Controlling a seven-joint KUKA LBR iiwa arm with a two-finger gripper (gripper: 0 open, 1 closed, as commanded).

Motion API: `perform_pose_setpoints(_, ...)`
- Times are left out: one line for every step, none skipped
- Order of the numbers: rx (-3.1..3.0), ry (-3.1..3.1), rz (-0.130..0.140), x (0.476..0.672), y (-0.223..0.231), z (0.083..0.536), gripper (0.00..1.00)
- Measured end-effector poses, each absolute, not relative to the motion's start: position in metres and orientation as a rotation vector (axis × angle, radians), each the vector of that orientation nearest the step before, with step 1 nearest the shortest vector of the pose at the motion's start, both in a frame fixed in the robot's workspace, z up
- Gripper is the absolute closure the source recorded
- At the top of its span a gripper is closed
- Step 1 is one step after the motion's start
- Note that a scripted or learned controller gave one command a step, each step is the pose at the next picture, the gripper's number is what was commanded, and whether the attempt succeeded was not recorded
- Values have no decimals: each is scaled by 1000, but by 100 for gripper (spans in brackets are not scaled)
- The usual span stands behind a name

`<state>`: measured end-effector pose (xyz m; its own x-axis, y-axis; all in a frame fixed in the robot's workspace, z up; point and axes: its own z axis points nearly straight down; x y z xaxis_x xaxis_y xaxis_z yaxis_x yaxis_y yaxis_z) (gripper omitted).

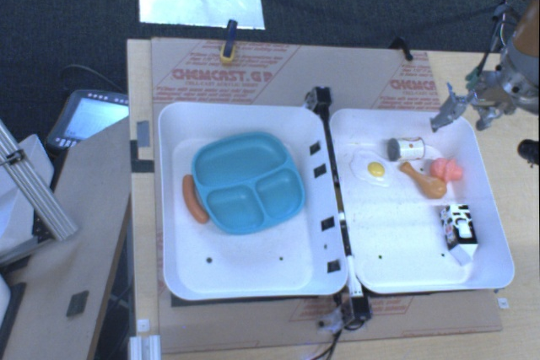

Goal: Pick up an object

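Nothing grabbed yet; my two-finger metal gripper (463,107) hangs released. Next I'd drop toward seven o'clock onto the small white cylindrical can (407,149).

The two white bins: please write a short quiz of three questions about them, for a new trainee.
1. True or false: the blue tray lies in the right bin.
2. Which item lies nearest the tool?
A. the fried egg
B. the small can
C. the sausage
3. Fill in: the black and white carton lies by the bin's ____ wall.

Key
1. False; it lies in the left bin, beside the sausage.
2. B
3. right
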<state>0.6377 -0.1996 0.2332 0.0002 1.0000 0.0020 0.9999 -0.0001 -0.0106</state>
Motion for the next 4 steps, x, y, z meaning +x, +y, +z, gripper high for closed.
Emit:
perform_pose_setpoints(-2219,-2226,-1,640,-199,242,0)
perform_pose_setpoints(-2219,-2224,1,631,-194,193,0)
perform_pose_setpoints(-2217,-2226,0,629,-187,149,0)
perform_pose_setpoints(-2214,-2227,1,637,-181,93,0)
